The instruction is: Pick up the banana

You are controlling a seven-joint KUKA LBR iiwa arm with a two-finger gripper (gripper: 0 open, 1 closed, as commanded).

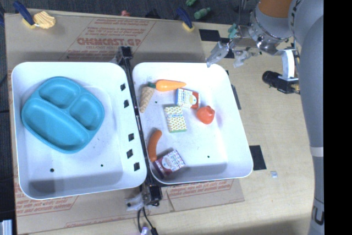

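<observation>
Glossy white bin (234, 113), ridged corn cob (146, 97)

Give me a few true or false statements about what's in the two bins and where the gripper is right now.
1. The blue divided plate lies in the left bin. True.
2. The gripper holds the carrot. False: it hangs above the right bin's far right corner with nothing between its open fingers; the carrot lies in the bin.
3. A red tomato-like item lies right of the small carton. True.
4. The sausage lies in the left bin. False: it lies in the right bin, near the divider.
5. The corn cob rests on the blue plate. False: it lies in the right bin, beside the carrot.
</observation>
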